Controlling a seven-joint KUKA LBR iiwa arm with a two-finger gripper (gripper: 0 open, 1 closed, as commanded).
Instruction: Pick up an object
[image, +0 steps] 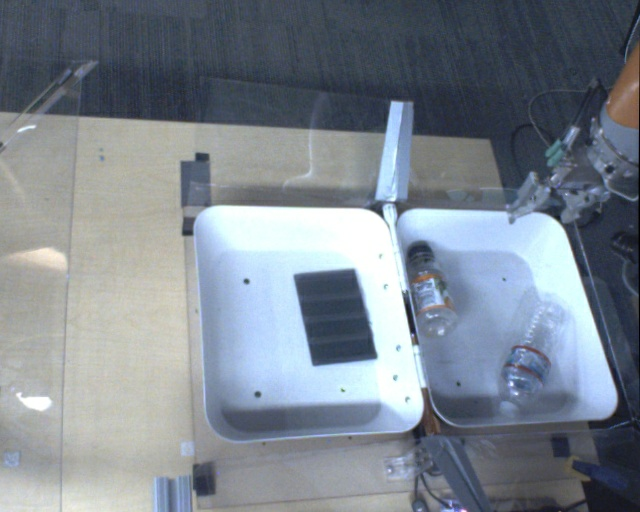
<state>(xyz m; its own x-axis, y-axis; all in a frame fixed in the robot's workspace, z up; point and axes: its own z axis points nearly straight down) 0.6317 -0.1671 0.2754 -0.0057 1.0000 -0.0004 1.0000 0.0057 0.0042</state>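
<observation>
Overhead slanted view of the bench with the left bin (215, 300) and the right bin (585, 330) side by side. The gripper (555, 195) hangs over the far right corner of the right bin, above its rim; its fingers look spread, with nothing between them. Two candidate objects lie in the right bin. A clear bottle (430, 290) rests on its side against the left wall, long axis running near to far, cap toward the far end. A second clear bottle (528, 352) lies toward the near right, long axis on a diagonal, its labelled end nearer the viewer. From the gripper, this second bottle lies toward the near side and slightly left; the first lies well to the left and nearer. A dark ridged pad (335, 316) sits flat in the middle of the left bin, well apart from the gripper. Judged by position, either bottle is the closer target
</observation>
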